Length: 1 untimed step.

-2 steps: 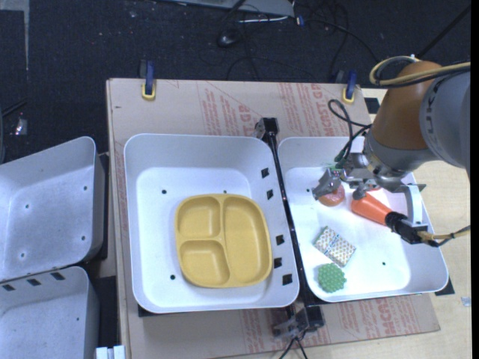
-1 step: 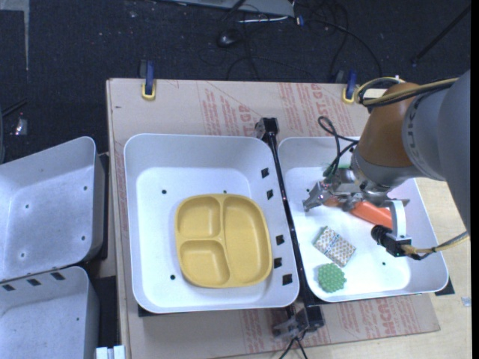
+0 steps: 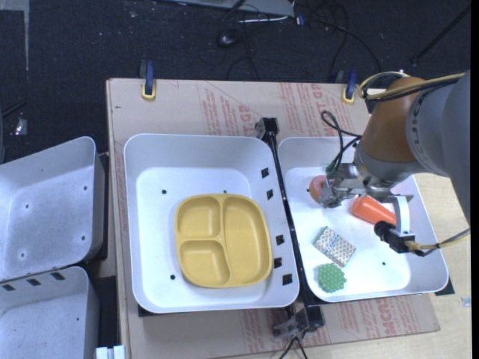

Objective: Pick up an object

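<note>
Two shallow white bins sit side by side on the bench, and we take them from the near edge backward. Nearest to us in the right bin (image 3: 426, 275) lies a small green bumpy ball (image 3: 331, 277), close to the front wall. Just behind it, apart from it by a narrow strip of white floor, is a small flat packet with a silver checked pattern (image 3: 334, 245), lying tilted. In the left bin (image 3: 142, 200) we see a yellow divided plate (image 3: 223, 239) with three compartments, lying flat and filling most of the floor toward the front.

Farther back in the right bin, an orange carrot-shaped object (image 3: 372, 209) lies on its side, its length running from upper left to lower right. To its left, near the divider between the bins, is a small reddish-pink object (image 3: 316, 188) that we cannot name more closely; part of it is hidden by the tool.

The gripper (image 3: 334, 188) hangs low over this back part of the right bin, just beside the reddish-pink object and close to the upper end of the carrot-shaped object. Cables and the wrist body cover its tip, so we cannot tell whether it is released or clenched, nor whether anything sits in it. Behind and above it rises the arm (image 3: 426, 126), grey with its orange band, reaching in from the right.

At the far edge of the bench (image 3: 194, 99) we see two clamps, one blue and yellow (image 3: 148, 79) on the left and another (image 3: 349, 87) on the right.
</note>
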### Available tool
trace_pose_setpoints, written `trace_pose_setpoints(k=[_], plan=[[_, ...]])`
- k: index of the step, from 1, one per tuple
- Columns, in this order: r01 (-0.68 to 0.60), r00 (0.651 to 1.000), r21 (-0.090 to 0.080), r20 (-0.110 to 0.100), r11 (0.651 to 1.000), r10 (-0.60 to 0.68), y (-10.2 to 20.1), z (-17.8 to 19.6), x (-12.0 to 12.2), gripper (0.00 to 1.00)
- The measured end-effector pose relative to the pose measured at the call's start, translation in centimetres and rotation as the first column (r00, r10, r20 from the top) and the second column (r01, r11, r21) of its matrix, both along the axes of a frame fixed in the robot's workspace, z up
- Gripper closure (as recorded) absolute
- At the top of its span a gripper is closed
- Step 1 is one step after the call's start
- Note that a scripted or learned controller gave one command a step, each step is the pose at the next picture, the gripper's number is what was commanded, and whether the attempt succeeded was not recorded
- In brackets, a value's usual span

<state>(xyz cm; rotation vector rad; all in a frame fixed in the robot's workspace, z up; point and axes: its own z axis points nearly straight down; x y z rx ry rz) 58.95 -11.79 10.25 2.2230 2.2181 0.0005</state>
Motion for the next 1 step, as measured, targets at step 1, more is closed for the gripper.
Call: trace_pose_setpoints(k=[1], plan=[[-0.002, 1.000, -0.001, 0.005, 1.000, 0.002, -0.30, 6.34, -0.10, 1.00]])
